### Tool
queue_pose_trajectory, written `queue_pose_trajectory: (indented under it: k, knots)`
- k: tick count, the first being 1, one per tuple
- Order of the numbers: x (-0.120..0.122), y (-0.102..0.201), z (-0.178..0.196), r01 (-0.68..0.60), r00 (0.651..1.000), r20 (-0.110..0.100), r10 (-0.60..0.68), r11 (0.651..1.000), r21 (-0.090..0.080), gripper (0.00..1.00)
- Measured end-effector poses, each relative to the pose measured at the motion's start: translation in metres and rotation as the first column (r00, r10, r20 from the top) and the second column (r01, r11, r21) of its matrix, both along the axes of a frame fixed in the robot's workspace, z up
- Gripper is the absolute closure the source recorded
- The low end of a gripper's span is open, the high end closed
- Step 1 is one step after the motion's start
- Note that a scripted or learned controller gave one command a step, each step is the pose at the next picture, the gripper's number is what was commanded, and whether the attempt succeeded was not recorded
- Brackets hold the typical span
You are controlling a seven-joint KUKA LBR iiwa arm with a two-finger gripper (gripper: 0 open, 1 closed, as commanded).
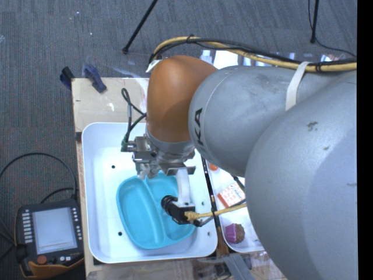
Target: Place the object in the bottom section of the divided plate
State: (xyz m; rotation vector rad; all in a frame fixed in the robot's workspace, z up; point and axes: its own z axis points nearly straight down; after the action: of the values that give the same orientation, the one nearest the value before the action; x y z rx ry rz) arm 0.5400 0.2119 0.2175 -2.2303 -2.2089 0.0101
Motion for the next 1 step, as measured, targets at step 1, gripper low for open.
queue_pose_trajectory:
  k: [1]
  knots:
    - [-0.0001,0.0001,-0.0001,-0.001,1.000,0.000,0.001,1.000,0.000,0.00]
